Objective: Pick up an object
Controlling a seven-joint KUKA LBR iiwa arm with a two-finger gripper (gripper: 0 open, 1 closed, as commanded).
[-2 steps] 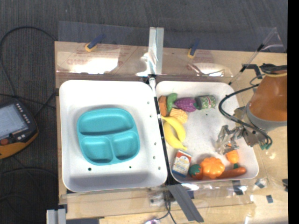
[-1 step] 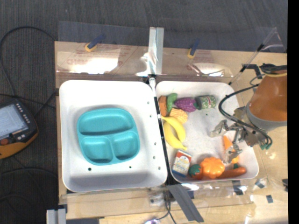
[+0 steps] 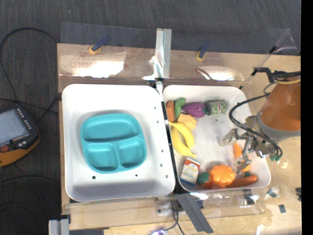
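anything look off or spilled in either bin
Nothing spilled or damaged. The toy food lies jumbled along the right bin's left and near edges: banana, orange pumpkin, small carton. The teal tray sits flat in the left bin.

The arm (image 3: 281, 109) enters from 3 o'clock, its orange band filling the right side and the grey wrist just below it. The gripper (image 3: 239, 148) hangs from the wrist toward 7 o'clock, low in the view's right half. Its metal fingers (image 3: 228, 138) are spread apart, one reaching toward 9 o'clock and one pointing toward 6 o'clock.
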